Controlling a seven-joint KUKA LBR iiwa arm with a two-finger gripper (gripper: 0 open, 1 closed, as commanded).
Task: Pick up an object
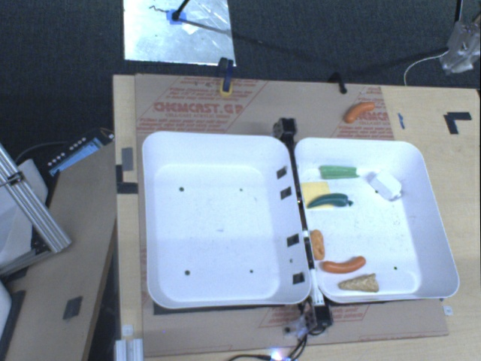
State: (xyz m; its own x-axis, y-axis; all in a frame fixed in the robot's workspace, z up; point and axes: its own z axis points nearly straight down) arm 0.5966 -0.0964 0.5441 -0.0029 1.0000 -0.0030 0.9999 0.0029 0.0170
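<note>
Right bin (428, 201) w/ small food items incl. orange sausage (343, 265); left bin (161, 224) beside it.

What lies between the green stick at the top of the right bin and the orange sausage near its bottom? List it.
In the camera view, between the green stick and the orange sausage: a yellow block and a dark teal pepper-shaped piece, then bare white bin floor.

Bench (195, 100) bears left bin (218, 220), right bin (421, 224) touching; orange sausage (359, 111) behind right bin
</note>
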